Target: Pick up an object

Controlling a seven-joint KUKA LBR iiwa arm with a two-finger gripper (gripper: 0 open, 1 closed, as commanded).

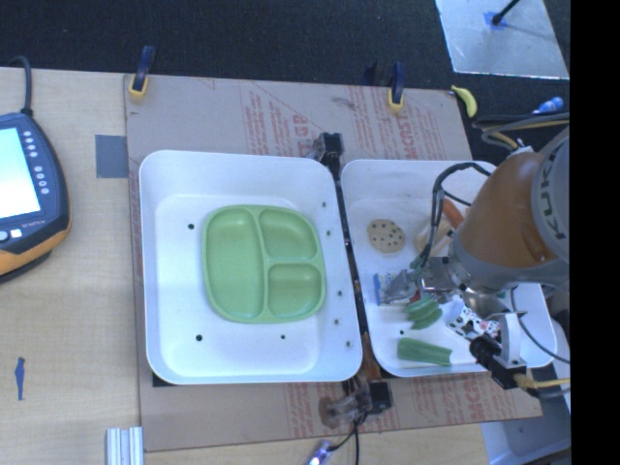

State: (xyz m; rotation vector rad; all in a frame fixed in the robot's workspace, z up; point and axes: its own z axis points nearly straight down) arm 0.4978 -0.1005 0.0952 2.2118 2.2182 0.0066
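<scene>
Pods lie mid right bin, reachable from above; the gripper hangs beside them, its spread impossible to tell.

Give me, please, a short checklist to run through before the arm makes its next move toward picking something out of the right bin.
1. Gripper is over the right bin: ok.
2. Something is between the fingers: cannot tell; the wrist hides much of them.
3. Pickable things lie close by: ok; a green piece sits just beside the gripper, and another green piece lies nearer the bin's front edge.
4. The cookie is apart from the gripper: ok.
5. The green divided plate sits in the left bin, out of the arm's way: ok.
</scene>
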